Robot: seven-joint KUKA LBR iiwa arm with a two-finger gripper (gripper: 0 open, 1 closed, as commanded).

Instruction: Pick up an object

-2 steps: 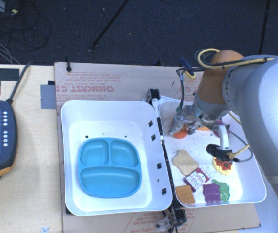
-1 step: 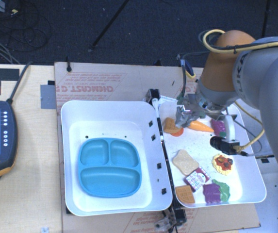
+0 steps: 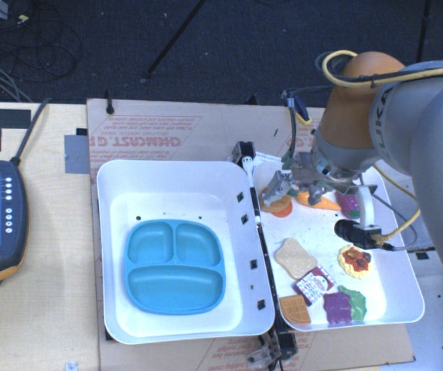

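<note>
At 12 o'clock in the right bin [image 3: 407,304], we see the gripper [image 3: 277,194] low over the orange-red toy [image 3: 278,205], apparently touching it. We can't tell the fingers' state. No lift visible: pick not done, grasp and raise remain.

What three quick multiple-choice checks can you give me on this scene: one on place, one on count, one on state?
1. Where is the blue plate?
A. left bin
B. right bin
C. on the bench

2. How many sections does the plate have?
A. two
B. three
C. five

3. The gripper is
A. over the left bin
B. low over the right bin's far end
C. outside both bins

Key:
1 A, it lies in the left bin.
2 B, ridges split it into three.
3 B, it hangs by the toy food in the right bin.
</note>
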